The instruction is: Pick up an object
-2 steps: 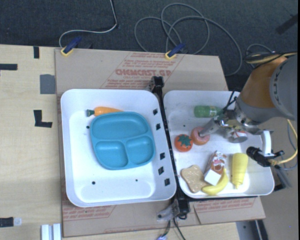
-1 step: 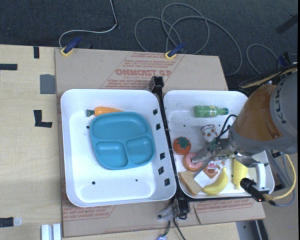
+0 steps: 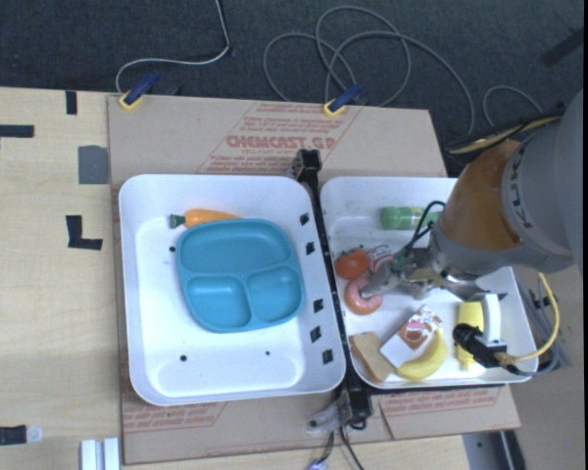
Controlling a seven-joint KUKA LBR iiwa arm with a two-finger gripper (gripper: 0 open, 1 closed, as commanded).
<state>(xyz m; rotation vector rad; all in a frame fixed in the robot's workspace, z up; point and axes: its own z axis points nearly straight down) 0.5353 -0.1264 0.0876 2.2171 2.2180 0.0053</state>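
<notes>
Item, right bin (image 3: 367, 192): your tool (image 3: 377, 284) sits low among the clutter, just above the pink ring (image 3: 363, 300) beside the red tomato (image 3: 352, 263), finger state impossible to tell; nothing lifted yet, pick outstanding.

Place: a robotics lab or test cell, not a home or shop.
Counter (image 3: 39, 262): pale wood-look top marked with black tape pieces and grey squares, like calibration or layout marks.
Cardboard sheet (image 3: 274, 140): a printed shipping board clipped flat under the bins with a yellow-and-blue clamp (image 3: 135, 94) and a second clamp (image 3: 341, 101).
Bins: a left white bin (image 3: 142, 292) and a right white bin (image 3: 372, 189) set side by side, joined by a black divider strip (image 3: 318, 262).
Cables (image 3: 372, 57): loose grey wires looping over dark carpet behind the counter.
Arm (image 3: 510, 204): industrial grey robot with an orange band.
Contents: toy food and a blue divided plate (image 3: 240, 274), props rather than real meals.
</notes>
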